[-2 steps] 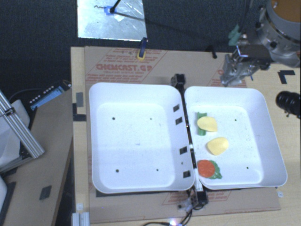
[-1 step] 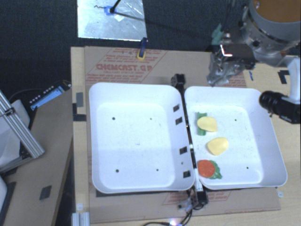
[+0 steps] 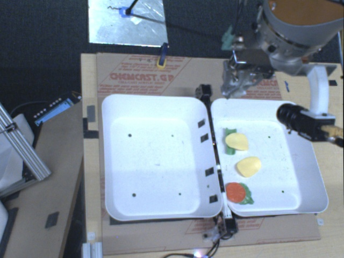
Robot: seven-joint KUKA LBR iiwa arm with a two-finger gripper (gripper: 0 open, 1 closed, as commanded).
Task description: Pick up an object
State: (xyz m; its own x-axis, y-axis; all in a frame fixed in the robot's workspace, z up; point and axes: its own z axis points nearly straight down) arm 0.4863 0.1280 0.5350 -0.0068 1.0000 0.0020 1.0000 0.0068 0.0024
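Gripper (image 3: 238, 78): hanging over the far edge of the right bin (image 3: 301, 198), just past its back rim, under the grey wrist and orange band of the arm (image 3: 301, 9). Nothing visibly held. Open or closed: cannot tell from this angle.

Below and nearer the camera, along the left side of the right bin, three small objects in a row, well apart from the gripper. Farthest back, a yellow piece (image 3: 237, 141) lying on a green scrap. In the middle, a second yellow piece (image 3: 249, 166), apart from the first. Nearest, a red piece (image 3: 235, 191) with green at its edge, close to the bin's front-left corner.

Left bin (image 3: 156, 155) set right beside the right one, joined by a row of black clips (image 3: 207, 138) along the shared rim.

At the right rim, a black cylindrical device (image 3: 298, 120) on a white bracket (image 3: 318, 90), poking in over the bin.

Beneath both bins, a brown cardboard sheet (image 3: 140, 74) with red lettering, laid on a pale wooden bench (image 3: 59, 165). At the sheet's far edge, a small yellow and blue clip (image 3: 162, 58).

Beyond, dark carpeted floor (image 3: 43, 36) bearing a shiny metal plate (image 3: 126, 12). At the left edge, an aluminium frame (image 3: 19, 144) and a blue strip (image 3: 54, 109).
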